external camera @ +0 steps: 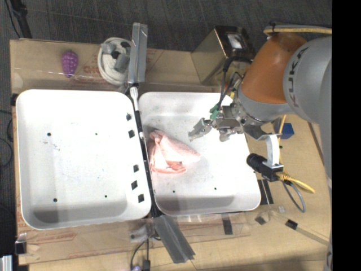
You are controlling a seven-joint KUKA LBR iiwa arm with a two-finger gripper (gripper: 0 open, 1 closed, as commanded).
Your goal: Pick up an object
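The gripper (204, 127) hangs over the right bin (237, 199), fingers slightly parted and holding nothing, just beside the pink cloth (168, 152) lying near the bin's left wall.

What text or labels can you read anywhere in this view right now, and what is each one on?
"KUKA": dark letters running down the grey arm, partly cut off by the curve.
Faint reddish print on the cardboard behind the left bin: too blurred to read.
Label on the small box behind the right bin: too small to read.
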